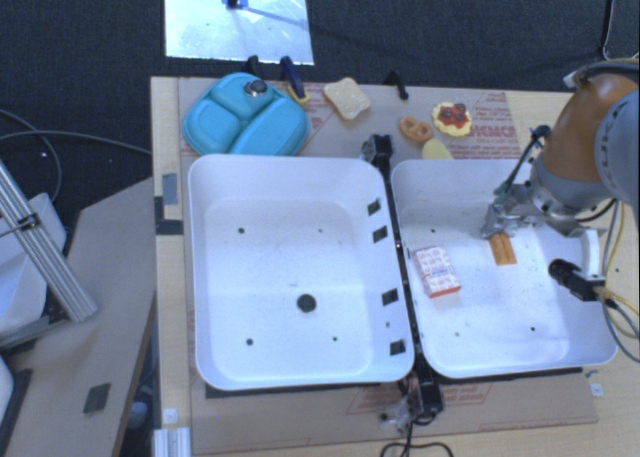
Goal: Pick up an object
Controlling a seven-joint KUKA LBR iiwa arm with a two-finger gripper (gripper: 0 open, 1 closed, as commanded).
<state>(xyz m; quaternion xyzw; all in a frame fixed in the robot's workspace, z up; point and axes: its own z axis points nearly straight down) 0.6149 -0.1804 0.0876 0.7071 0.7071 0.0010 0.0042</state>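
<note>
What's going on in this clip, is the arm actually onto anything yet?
The grey arm's gripper is low in the right white bin, just above a small orange block. Whether it has the block can't be told from here. A small white-and-red box lies apart, nearer the divider. The left white bin holds a small dark disc. A blue sectioned tray and toy foods sit behind the bins.

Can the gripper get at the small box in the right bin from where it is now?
Probably yes. The small box lies flat and alone on the floor of the right bin, with open space around it. The gripper is in the same bin, near the orange piece, and nothing stands between them.
</note>
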